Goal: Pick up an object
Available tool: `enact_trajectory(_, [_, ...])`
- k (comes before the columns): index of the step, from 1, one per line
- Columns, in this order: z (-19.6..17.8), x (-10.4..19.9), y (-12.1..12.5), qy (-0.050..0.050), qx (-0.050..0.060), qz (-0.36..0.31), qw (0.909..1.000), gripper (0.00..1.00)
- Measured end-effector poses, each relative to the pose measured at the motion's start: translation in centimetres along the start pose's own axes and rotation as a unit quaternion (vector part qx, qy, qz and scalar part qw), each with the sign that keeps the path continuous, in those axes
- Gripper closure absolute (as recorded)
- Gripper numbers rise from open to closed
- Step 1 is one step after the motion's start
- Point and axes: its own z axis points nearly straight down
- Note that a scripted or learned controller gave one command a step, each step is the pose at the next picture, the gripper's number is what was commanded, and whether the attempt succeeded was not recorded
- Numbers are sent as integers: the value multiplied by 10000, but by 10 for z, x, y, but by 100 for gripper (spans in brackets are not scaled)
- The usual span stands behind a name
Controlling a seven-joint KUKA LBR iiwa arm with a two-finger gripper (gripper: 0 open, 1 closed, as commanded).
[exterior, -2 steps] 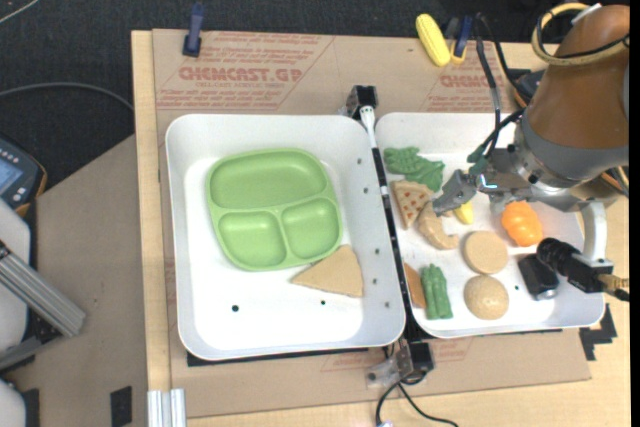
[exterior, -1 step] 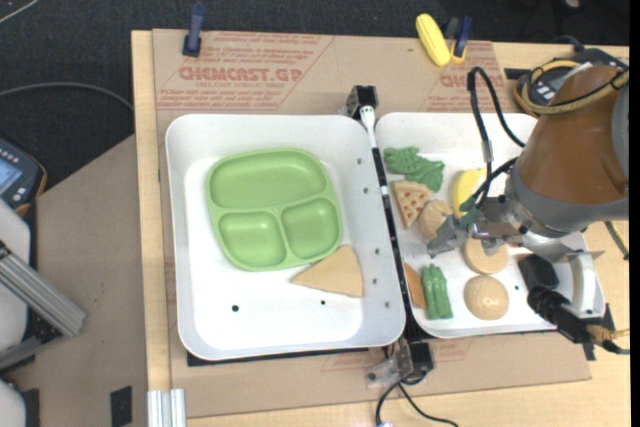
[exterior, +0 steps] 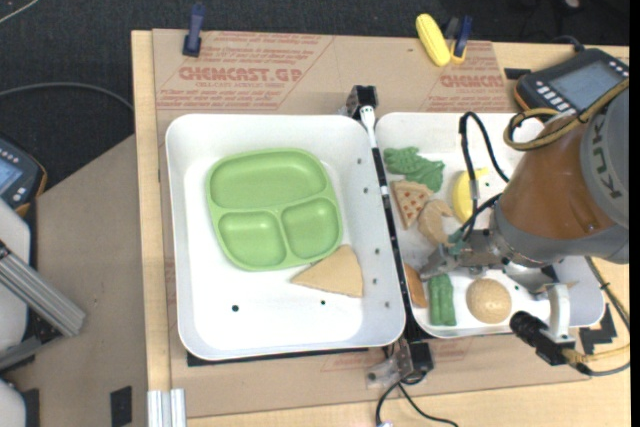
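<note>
Arm (exterior: 560, 195) reaches in from right, low over right bin (exterior: 440, 127). Gripper (exterior: 445, 260) sits among the food toys; cannot tell its state. Beneath and beside it: tan bread piece (exterior: 434, 220), green stick (exterior: 441, 301), round tan bun (exterior: 489, 300), yellow piece (exterior: 462, 196), green leafy toy (exterior: 413, 164). Left bin (exterior: 190, 245) holds green divided tray (exterior: 272, 208), tan wedge (exterior: 332, 273) touching its corner.

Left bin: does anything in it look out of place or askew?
Mildly. A tan wedge-shaped piece lies loose on the left bin's floor, its tip touching the green divided tray's lower right corner rather than in a compartment. The tray sits slightly rotated. Nothing looks spilled or damaged.
</note>
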Motion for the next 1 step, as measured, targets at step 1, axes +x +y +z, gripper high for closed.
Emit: enact_trajectory(1, [-15, 2, 2, -7, -52, -11, 10000, 100])
